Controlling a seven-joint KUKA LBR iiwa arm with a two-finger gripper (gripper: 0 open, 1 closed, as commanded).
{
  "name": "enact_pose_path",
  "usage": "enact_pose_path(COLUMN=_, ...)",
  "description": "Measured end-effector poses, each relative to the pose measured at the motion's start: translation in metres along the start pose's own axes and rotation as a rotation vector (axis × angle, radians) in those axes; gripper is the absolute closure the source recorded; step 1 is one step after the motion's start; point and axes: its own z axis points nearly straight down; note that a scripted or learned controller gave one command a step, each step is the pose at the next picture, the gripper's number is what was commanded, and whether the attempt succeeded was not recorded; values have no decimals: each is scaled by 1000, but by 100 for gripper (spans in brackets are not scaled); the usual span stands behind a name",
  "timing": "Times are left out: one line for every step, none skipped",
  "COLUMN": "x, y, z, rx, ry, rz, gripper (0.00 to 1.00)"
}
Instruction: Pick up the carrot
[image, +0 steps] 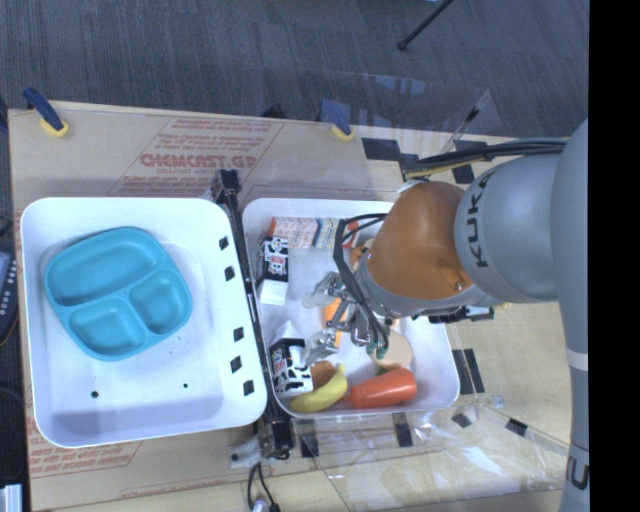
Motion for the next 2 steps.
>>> enact_pose_path(x=2, y=1, z=-11, rx=1, ry=18, rz=-10, gripper=100)
enact_pose_path(x=32, y=-3, z=13, rx=3, ry=37, rz=-582, gripper=100)
